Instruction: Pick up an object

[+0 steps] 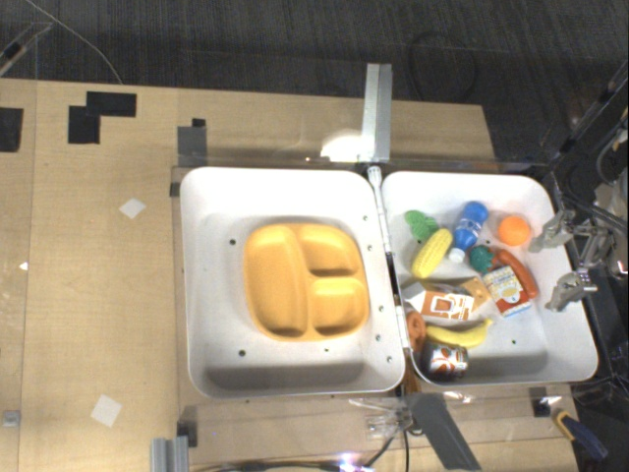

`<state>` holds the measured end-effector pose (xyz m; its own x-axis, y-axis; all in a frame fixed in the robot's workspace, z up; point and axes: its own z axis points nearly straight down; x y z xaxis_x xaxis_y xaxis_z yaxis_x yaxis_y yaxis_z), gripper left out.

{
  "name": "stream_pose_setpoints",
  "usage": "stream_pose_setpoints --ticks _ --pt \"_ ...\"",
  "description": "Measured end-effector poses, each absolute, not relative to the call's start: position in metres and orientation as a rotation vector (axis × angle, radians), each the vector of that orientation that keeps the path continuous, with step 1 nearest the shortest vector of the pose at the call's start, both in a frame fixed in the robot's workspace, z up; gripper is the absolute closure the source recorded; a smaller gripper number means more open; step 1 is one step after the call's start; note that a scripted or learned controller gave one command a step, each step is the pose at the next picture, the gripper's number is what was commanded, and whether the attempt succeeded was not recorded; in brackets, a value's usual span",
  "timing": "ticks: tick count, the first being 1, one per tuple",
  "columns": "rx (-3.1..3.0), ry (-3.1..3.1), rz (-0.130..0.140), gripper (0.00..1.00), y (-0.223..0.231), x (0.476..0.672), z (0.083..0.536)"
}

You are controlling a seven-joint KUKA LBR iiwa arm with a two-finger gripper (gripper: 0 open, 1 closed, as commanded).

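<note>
The right bin [565, 357] holds several toy foods: a green vegetable [421, 224], a yellow corn cob [432, 252], a blue bottle [471, 222], an orange ball [513, 230], a red sausage [524, 273], a small carton [503, 288], an orange-and-white box [450, 306], a banana [460, 333] and a dark can [447, 361]. My gripper [557, 262] hangs over the bin's right rim, just right of the sausage and carton. It is open, one finger toward the orange ball and the other lower down, with nothing between them.
The left bin [211, 264] holds a yellow divided tray [303, 280]. A metal post [377, 116] stands behind the seam between the bins. Dark cables and arm parts crowd the right edge. Wooden bench lies to the left.
</note>
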<state>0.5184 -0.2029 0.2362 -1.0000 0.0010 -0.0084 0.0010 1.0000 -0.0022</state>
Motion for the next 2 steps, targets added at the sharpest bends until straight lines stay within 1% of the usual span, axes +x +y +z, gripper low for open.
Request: stream_pose_setpoints --ticks 1,2 --pt "0.016 3.117 -0.013 0.00 -0.2075 0.4983 0.1040" --pt "0.822 3.005 0.005 0.00 -0.2037 0.5079 0.0995"
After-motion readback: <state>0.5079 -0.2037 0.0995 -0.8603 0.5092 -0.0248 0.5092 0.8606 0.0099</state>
